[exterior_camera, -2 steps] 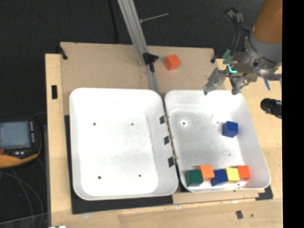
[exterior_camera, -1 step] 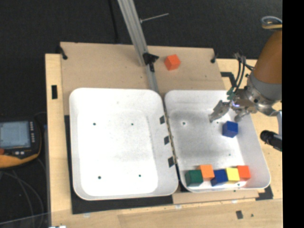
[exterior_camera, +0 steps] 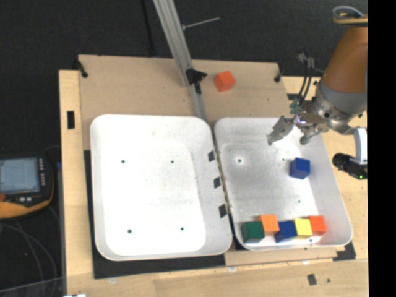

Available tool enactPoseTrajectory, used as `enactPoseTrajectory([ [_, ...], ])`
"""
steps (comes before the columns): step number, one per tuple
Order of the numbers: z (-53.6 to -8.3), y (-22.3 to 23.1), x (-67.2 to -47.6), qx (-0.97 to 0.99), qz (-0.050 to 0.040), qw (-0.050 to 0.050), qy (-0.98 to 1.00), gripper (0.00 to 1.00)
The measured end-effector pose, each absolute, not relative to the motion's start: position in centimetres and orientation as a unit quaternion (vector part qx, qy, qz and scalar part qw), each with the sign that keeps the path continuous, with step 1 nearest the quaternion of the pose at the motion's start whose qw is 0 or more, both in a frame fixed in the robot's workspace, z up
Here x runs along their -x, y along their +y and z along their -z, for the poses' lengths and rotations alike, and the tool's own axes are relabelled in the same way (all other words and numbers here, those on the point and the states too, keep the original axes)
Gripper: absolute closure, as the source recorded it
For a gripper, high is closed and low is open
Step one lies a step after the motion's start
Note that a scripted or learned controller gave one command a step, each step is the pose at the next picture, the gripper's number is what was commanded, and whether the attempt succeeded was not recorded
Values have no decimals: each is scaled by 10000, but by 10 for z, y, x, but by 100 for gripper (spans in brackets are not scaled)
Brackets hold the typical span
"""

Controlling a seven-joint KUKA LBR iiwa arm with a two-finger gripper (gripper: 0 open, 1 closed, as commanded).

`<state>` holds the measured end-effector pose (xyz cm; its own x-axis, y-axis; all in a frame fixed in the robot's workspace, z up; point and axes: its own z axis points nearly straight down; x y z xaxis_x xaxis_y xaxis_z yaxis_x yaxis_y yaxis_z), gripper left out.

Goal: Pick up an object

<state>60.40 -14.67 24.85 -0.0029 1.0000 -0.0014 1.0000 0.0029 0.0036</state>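
Blue block point(exterior_camera: 300, 167) lay alone in the right bin point(exterior_camera: 260, 178), just near-side of the claw point(exterior_camera: 291, 133), which hung above the bin's far edge, fingers spread and holding nothing.

Blue cube point(exterior_camera: 299, 167) alone, mid right bin point(exterior_camera: 247, 184); five cubes point(exterior_camera: 283, 227) along its near wall.

We see two white bins point(exterior_camera: 154, 184), a blue cube point(exterior_camera: 300, 167), a near row of green point(exterior_camera: 252, 231), orange, blue, yellow, orange-red cubes, and an orange cube point(exterior_camera: 224, 81) far off.
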Motion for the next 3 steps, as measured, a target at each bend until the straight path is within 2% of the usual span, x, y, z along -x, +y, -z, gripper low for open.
enactPoseTrajectory([
  [1, -260, -148, -603, -7066, -7, 24, 7076, 100],
  [2, -275, -153, -610, -7056, -6, 18, 7086, 100],
  [3, -266, -202, -636, -7082, 9, 23, 7060, 100],
])
